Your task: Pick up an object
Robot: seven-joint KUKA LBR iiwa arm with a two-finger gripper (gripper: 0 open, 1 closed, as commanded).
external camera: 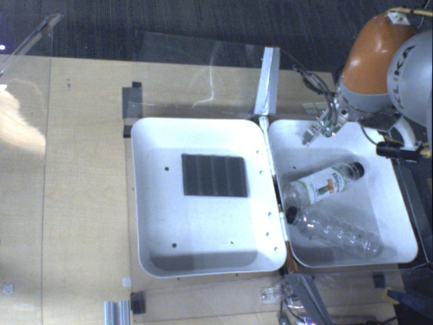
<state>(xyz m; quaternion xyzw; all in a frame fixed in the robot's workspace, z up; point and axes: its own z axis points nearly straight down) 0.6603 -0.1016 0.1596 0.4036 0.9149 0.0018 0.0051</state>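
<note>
A clear bottle [323,183] with a white and green label and a dark cap lies on its side in the right bin [399,246]. Just in front of it lies a clear ribbed plastic piece [335,232]. A dark grey ribbed rectangular pad [214,175] lies flat in the left bin [152,249]. My gripper [323,127] hangs over the far edge of the right bin, above and behind the bottle and apart from it. Nothing shows in its grasp.
The grey and orange arm [379,59] fills the upper right corner. A metal divider post [266,87] rises between the bins at the back. Clear plastic sheeting [196,73] stands behind the left bin. Wooden bench top [67,181] stretches to the left.
</note>
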